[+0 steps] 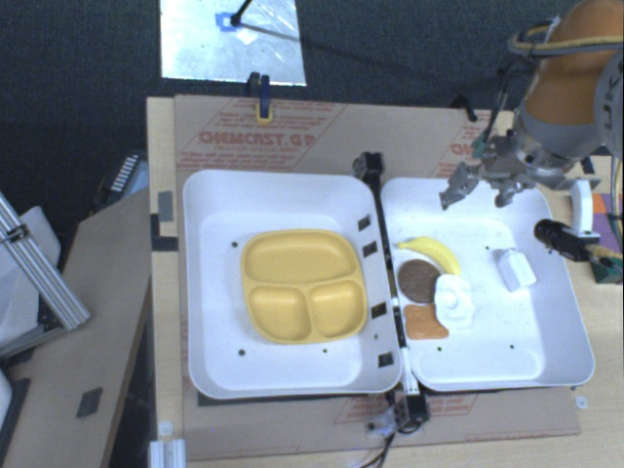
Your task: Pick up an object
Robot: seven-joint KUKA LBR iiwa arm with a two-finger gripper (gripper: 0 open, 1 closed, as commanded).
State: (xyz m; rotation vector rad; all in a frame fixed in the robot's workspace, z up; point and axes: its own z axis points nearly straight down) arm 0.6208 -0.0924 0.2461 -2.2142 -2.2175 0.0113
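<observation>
In the right bin (546, 359) a yellow banana (434, 253) lies near the left wall. Just below it sit a brown round disc (418, 281), a white lumpy piece (453, 300) and a tan square slice (425, 323), all close together. Further right lies a small white block (514, 268). My gripper (476, 201) hangs over the bin's far edge, above and to the right of the banana. It is open, with nothing between its fingers.
The left bin (210, 261) holds a yellow plate with three compartments (297, 286). A black divider with clips (380, 261) runs between the two bins. Cardboard (292, 130) lies under both bins, with a yellow and black clamp (261, 100) at its far edge.
</observation>
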